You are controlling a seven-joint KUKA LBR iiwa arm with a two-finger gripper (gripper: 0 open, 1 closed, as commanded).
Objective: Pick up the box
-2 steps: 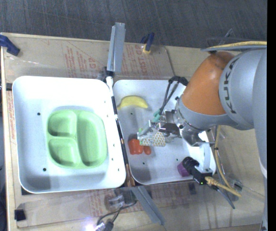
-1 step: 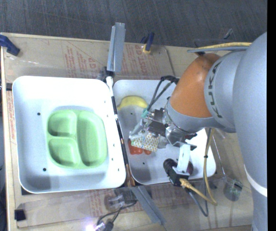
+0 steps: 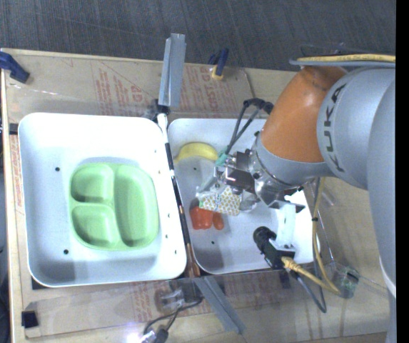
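Note:
The box (image 3: 225, 203) is small and white with a dotted yellow pattern. It sits tilted in the middle of the right bin (image 3: 243, 261), just above a red object. My gripper (image 3: 220, 191) reaches down from the grey and orange arm on the right. Its fingers are closed on the upper part of the box, one thin finger (image 3: 208, 189) showing at the box's left edge. The wrist hides the box's far side.
A red item (image 3: 207, 219) lies right below the box, and a yellow rounded item (image 3: 197, 151) lies at the bin's back left. The left bin (image 3: 40, 141) holds a green divided plate (image 3: 115, 206). Black cable fittings (image 3: 267, 241) hang by the bin's front right.

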